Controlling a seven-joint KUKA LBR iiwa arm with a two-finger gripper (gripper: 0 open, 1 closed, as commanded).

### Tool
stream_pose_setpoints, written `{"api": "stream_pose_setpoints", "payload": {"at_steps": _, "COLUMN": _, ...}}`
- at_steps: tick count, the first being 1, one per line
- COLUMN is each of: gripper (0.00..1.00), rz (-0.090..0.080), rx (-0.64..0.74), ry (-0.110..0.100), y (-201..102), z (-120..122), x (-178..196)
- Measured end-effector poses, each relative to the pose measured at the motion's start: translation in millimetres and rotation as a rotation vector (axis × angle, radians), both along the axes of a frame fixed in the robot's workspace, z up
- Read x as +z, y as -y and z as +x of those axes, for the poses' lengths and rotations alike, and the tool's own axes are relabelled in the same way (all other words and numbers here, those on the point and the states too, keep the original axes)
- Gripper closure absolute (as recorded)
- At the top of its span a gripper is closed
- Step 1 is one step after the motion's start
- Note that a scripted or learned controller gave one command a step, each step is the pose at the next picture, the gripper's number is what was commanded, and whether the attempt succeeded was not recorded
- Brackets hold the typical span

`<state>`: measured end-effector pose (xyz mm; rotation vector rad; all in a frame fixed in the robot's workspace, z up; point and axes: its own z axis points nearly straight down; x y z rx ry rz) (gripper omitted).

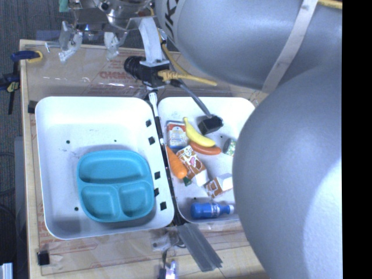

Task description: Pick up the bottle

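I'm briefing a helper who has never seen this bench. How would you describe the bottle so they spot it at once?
Start at the right-hand white bin, the one crowded with toy food rather than the one holding the blue tray. Go to its near edge, below the banana and carrot. The bottle lies there on its side, the one solid blue item in that bin.

Bulky grey arm (256,34) with black lettering, pale strap, yellow cable.

Pale wooden bench (87,74), dark ribbed floor (29,10) beyond
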<state>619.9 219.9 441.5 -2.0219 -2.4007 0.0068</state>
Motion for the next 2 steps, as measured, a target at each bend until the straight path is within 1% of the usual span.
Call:
{"api": "stream_pose_setpoints", "payload": {"at_steps": 1, "gripper": 0.00, "rz": 0.001, "rx": -0.056, "ry": 0.001, "y": 13.1, "z": -79.6, "x": 0.8}}
{"api": "stream_pose_setpoints", "payload": {"at_steps": 2, "gripper": 0.00, "rz": 0.000, "rx": -0.095, "ry": 0.000, "y": 4.0, "z": -126.2, "x": 0.1}}
